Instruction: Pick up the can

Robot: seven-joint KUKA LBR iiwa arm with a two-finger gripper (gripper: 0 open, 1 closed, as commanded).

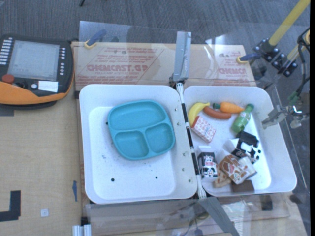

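Brown bench boards carry two white bins: the left bin [91,146] holds a teal divided plate [140,129]. What looks like the can [207,165], black-and-white printed, stands near the right bin's [278,181] front-left corner. The gripper [283,114] hangs blurred at that bin's right edge; its opening cannot be told.

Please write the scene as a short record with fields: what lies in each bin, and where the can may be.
left bin: one blue divided plate
right bin: banana, carrot, green bottle, red-and-white packet, other small packs
likely can: small cow-printed container at the near left of the right bin, beside the divider; shape not certain
left of bins: teach pendant
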